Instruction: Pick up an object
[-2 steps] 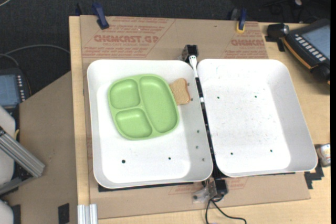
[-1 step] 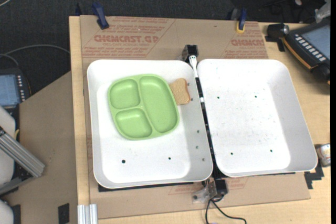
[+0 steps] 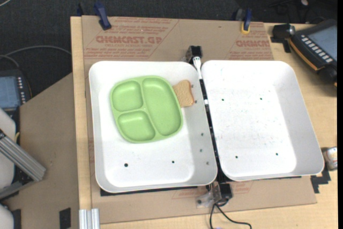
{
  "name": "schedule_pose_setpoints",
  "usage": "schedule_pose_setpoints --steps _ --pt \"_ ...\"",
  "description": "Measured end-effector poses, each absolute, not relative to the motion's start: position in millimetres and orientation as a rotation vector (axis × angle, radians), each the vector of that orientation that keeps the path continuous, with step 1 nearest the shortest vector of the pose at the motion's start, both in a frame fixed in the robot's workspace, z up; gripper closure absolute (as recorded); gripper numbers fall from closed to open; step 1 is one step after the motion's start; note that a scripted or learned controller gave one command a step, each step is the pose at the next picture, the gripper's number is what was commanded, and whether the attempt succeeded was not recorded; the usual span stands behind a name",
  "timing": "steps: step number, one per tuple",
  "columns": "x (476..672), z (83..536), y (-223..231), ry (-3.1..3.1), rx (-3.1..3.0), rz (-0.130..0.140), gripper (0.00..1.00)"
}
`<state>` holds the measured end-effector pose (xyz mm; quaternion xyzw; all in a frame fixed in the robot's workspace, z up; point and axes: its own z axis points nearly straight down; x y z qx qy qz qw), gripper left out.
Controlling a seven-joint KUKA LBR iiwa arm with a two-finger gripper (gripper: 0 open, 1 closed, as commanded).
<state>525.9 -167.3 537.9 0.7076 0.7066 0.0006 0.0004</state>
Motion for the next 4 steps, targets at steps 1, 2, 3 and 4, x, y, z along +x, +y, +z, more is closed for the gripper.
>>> schedule_pose_setpoints --steps 1,2,3,4 --pt "477.0 536.3 -159.6 2.221 2.223 0.0 0.0" --pt "479.9 546.8 -159.7 2.219 2.218 0.002 1.0" --pt "478.6 415.0 -120.1 2.235 2.227 -0.012 1.0" --pt "478.5 316.2 -83.6 2.232 2.225 -0.009 1.0"
